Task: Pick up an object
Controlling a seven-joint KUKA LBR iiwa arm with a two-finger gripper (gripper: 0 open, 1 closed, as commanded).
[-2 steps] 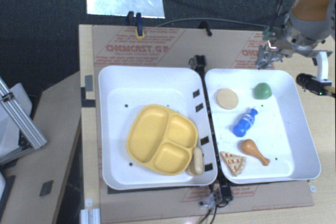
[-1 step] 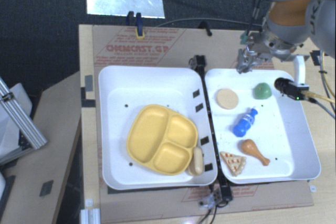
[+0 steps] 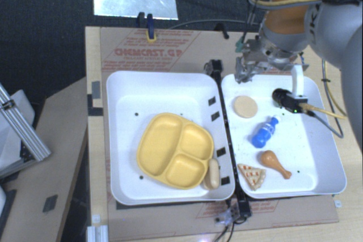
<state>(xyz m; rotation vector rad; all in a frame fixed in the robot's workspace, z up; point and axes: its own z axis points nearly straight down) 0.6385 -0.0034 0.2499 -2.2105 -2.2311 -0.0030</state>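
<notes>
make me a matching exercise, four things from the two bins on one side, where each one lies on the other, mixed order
Things:
1. yellow tray
2. blue bottle
3. pizza slice
4. round cracker

Places:
A. right bin, near the front edge by the divider
B. left bin, taking up its middle
C. right bin, toward the back, closest to the gripper
D. right bin, in the middle, between the cracker and the drumstick

Pairs: 1-B, 2-D, 3-A, 4-C
</notes>
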